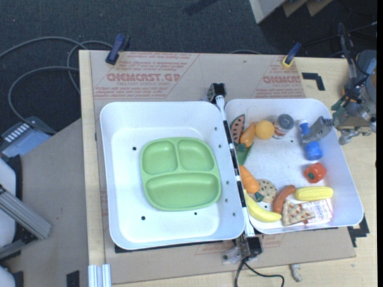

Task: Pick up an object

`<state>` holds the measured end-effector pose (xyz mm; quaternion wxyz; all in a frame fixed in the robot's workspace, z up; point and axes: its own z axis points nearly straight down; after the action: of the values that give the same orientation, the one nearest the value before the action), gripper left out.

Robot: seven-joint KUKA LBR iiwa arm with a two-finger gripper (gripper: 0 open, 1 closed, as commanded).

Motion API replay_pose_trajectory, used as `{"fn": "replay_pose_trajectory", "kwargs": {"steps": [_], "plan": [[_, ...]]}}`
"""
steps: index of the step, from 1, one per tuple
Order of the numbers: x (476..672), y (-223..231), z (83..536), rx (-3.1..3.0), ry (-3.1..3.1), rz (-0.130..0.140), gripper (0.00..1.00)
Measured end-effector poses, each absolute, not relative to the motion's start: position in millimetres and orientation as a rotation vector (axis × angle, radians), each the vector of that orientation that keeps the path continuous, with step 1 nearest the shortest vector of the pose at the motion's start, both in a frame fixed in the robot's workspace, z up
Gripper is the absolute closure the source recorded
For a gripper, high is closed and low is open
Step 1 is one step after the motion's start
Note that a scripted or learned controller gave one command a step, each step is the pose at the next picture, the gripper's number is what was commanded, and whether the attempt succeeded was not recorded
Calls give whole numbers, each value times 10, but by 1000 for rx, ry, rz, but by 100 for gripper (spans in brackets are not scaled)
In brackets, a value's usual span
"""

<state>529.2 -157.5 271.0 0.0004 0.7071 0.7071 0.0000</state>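
Gripper [318,130] sits over the right bin [353,187] near its upper right side, w/ a blue object [313,151] just below it and a small can [283,124] to its left; can't tell if it touches either. Jaw opening can't be made out from this angle, and nothing is seen betw. the fingers. Rest of the toy food, e.g. red pepper [315,172], corn [313,192], banana [262,211], lies lower in that bin; green divided plate [179,173] is in the left bin [119,136].

Divided plate [179,174] in left bin [116,178]; toy food heap [281,190] in right bin [344,184], tool [326,127] at far-right rim.
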Motion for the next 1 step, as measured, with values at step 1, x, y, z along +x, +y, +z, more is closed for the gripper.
{"fn": "replay_pose_trajectory", "kwargs": {"steps": [1], "plan": [[5436,-2078,1687,2223,2222,-2,0]]}}
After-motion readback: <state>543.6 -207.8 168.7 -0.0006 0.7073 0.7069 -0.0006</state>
